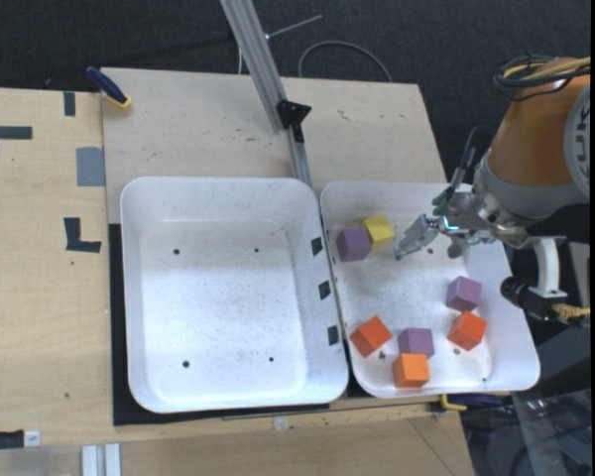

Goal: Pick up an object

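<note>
We count seven small blocks, all in the right bin (524, 360). A yellow block (379, 229) sits touching a purple block (353, 243) near the bin's left wall, toward the far end. A second purple block (464, 293) lies on the right side, with an orange block (467, 330) just beside it. Along the near edge we log an orange block (371, 335), a purple block (416, 341) and an orange block (411, 369), these last two touching.

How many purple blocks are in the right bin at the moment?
3. One small purple cube sits at the far left, touching a yellow cube; one lies toward the right side; one sits near the front, between orange cubes. The arm may hide others.
</note>
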You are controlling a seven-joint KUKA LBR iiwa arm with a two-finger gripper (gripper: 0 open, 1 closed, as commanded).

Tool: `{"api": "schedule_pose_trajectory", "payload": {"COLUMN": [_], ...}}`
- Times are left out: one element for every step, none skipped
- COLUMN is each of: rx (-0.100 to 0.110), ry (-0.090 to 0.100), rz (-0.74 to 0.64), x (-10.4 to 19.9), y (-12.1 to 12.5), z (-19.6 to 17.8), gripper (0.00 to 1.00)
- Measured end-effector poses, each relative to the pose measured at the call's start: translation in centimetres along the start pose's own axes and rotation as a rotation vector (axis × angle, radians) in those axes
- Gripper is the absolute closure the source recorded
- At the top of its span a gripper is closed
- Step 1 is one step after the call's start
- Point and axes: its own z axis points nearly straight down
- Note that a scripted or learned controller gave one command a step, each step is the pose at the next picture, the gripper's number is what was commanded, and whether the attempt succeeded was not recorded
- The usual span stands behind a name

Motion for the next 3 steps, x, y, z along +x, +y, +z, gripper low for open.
{"api": "schedule_pose_trajectory", "payload": {"rx": [-0.005,0.0,0.001], "ry": [-0.001,-0.001,-0.001], "rz": [-0.001,0.0,0.0], "x": [0.0,0.1,-0.6], "y": [0.1,-0.5,-0.3], "z": [-0.3,4.3,9.7], "gripper": [0.0,0.0,0.0]}}
